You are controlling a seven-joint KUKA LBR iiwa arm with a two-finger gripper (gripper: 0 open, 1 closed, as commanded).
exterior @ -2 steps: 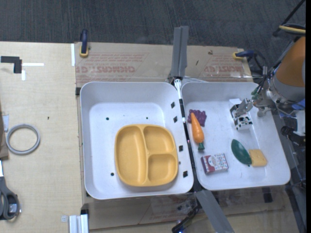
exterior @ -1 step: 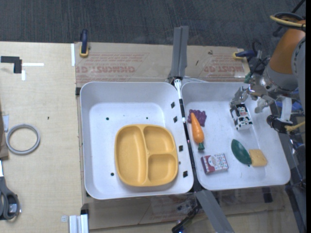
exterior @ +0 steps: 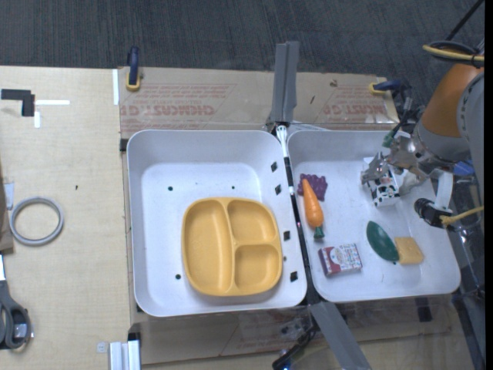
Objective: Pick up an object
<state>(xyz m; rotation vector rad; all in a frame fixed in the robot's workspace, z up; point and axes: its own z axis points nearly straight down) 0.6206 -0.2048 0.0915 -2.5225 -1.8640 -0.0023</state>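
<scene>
Pincer (exterior: 383,182) hovering in the right bin (exterior: 347,287)

Can't tell from my feed if it's open or gripping anything. Carrot (exterior: 312,206) lies at its 9 o'clock, green leaf (exterior: 380,240) at 6.

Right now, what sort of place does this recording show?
Likely a robotics lab pick-and-place bench: two white bins clamped to a wooden bench, toy props like a carrot and yellow divided plate, and the arm's gripper.

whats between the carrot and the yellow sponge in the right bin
In the camera view, the green leaf-shaped piece lies between the carrot and the yellow sponge, touching the sponge.
</scene>
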